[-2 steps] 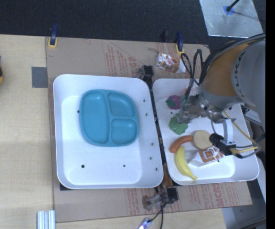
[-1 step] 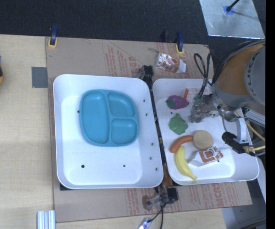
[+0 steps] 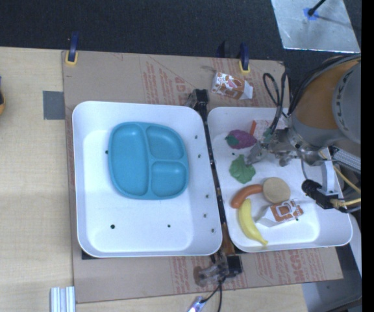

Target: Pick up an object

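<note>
You've got the arm point(image 3: 333, 106) reaching in over the right bin point(image 3: 333, 236), and the claw point(image 3: 265, 149) sits low above that bin's upper middle. Its dark metal parts blur together from this height, so you cannot tell how wide it stands, and nothing can be seen caught in it.

Look at what lies below. The purple piece point(image 3: 241, 138) is just to the claw's left, near the bin's top wall, and the green leafy piece point(image 3: 242, 169) lies just beneath that. Those two are your nearest candidates. Further down you have the orange sausage point(image 3: 246, 194) touching the round tan biscuit point(image 3: 276, 190), the yellow banana point(image 3: 249, 224) curving towards the bin's lower edge, and a small printed packet point(image 3: 284, 211) right beside it.

My call: go for the green piece or the purple one, since either needs only a short shift left. Centre over the chosen item before you drop, because the two sit close together and a sloppy descent could nudge one into the other. Keep off the dividing wall between the bins.

The left bin point(image 3: 96, 236) holds only the blue divided plate point(image 3: 149, 160), well apart from the action. A stray wrapper point(image 3: 232, 86) rests on the desk point(image 3: 18, 194) above the bins; leave it alone.
</note>
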